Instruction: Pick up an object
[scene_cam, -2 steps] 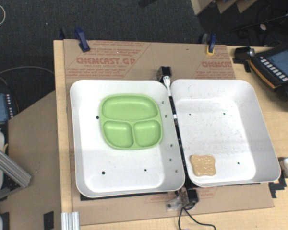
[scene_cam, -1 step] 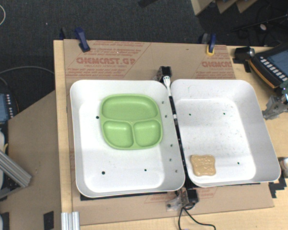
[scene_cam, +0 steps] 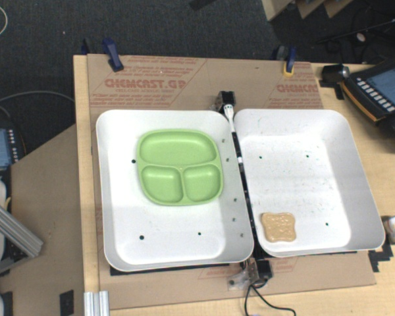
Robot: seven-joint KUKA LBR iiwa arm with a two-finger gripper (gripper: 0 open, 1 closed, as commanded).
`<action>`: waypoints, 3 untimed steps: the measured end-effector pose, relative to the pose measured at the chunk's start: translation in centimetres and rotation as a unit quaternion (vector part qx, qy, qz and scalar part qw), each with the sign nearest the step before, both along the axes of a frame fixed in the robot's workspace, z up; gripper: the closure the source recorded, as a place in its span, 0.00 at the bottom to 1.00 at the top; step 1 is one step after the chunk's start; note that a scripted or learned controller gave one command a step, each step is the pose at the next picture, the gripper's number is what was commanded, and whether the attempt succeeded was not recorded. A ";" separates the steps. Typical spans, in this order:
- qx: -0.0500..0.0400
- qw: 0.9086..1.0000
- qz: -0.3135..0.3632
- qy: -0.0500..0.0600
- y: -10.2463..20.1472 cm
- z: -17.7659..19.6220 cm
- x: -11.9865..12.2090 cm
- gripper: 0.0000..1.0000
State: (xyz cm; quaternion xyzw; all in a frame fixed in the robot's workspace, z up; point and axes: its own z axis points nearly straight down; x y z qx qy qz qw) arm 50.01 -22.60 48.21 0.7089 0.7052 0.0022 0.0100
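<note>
Seen from above at a slant: two shallow white bins side by side on a brown cardboard sheet [scene_cam: 151, 78] printed with red lettering, itself laid on a pale wooden worktop [scene_cam: 56, 176].

Left bin [scene_cam: 118, 229]: holding one light green divided plate [scene_cam: 180, 166], rounded-rectangular, with one long compartment along the far side and two smaller ones along the near side. Lying flat and right way up in the far half of the bin, roughly central from left to right, clear of all four walls.

Right bin [scene_cam: 316, 170]: holding one small tan, squarish, biscuit-like piece [scene_cam: 278, 227] with a bumpy top. Lying flat in the near left corner, just beside the wall shared with the left bin and close to the near rim. Well apart from the green plate, with the two adjoining bin walls between them.

Position of either item relative to the tool: cannot be told. Opening of the tool, wide or narrow: likewise cannot be told. Both items resting on the bin floors.

Around the bins: blue clamp [scene_cam: 111, 54] at the far left edge of the cardboard; yellow-and-blue clamp [scene_cam: 289, 60] at the far right edge; small black fitting [scene_cam: 226, 100] at the far end of the seam between the bins; dark cable [scene_cam: 263, 298] at the near end; handheld control pad [scene_cam: 375, 91] at far right.
</note>
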 end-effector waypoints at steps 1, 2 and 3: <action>0.007 1.000 0.002 0.013 2.3 -10.1 -2.2 1.00; 0.007 1.000 0.004 0.013 6.0 -18.0 -2.1 1.00; 0.003 1.000 0.003 0.007 0.9 -22.3 8.3 1.00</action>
